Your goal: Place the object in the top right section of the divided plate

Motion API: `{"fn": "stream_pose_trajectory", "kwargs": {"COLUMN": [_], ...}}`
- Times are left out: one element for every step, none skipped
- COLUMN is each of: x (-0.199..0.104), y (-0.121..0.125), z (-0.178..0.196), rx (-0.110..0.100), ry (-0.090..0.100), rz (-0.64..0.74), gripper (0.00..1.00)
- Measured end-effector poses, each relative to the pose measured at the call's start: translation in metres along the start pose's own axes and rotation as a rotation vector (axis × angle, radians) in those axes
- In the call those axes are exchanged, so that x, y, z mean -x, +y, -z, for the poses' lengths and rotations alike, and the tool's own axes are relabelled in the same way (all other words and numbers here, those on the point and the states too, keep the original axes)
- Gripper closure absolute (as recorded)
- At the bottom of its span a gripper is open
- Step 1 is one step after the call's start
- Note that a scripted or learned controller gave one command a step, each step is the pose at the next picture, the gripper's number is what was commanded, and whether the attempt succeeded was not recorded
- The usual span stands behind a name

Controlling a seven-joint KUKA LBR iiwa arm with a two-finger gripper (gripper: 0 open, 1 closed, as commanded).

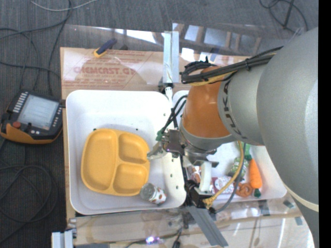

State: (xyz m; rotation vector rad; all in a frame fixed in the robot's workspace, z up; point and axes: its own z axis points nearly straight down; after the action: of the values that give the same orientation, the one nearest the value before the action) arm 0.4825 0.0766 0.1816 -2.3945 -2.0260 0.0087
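A yellow divided plate (101, 160) lies in the left white bin (75, 112), with one long section on its left and two smaller ones on its right. All three sections show bare yellow. My gripper (156, 149) hangs at the plate's right edge, level with the top right section and just over the wall between the two bins. The bulky grey arm with its orange band (207, 112) covers most of the gripper from above. A small can-like object (153, 194) with a white and red label lies in the left bin, off the plate's lower right corner.
The right bin (274, 187) holds a carrot (254, 173), a green item (244, 153), a small orange piece (244, 191) and a packet (223, 183), partly under the arm. A teach pendant (32, 119) rests on the floor left of the bench.
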Motion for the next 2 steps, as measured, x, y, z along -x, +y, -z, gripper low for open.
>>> {"fn": "stream_pose_trajectory", "kwargs": {"x": [-0.0191, -0.0183], "y": [0.0047, 0.0018], "z": [-0.0233, -0.0203], "rx": [0.028, 0.013], "ry": [0.015, 0.008], "rz": [-0.224, -0.224], "gripper": [0.00, 1.00]}}
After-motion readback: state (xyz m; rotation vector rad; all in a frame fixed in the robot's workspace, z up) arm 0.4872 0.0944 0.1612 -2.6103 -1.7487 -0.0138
